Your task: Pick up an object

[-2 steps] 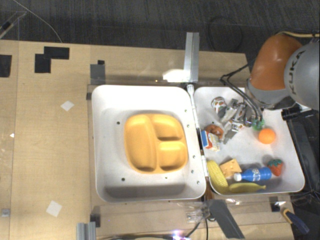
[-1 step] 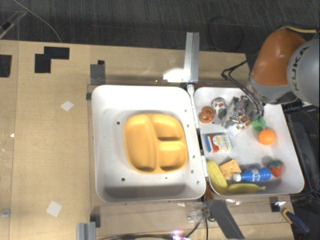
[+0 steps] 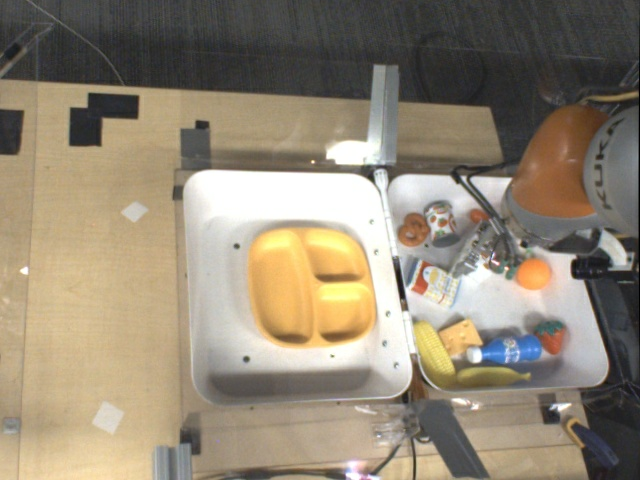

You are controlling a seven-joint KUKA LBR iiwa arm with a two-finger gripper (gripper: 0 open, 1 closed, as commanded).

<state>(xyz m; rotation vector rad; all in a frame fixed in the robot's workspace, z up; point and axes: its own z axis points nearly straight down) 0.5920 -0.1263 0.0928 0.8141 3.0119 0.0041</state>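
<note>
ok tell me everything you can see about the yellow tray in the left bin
The yellow tray looks like smooth moulded plastic, a rounded square with three compartments: one long one along its left side and two smaller ones stacked on its right. It lies flat, open side up, around the middle of the left bin, resting on the bin's white floor. Nothing sits in its compartments, and nothing else touches it.
</note>
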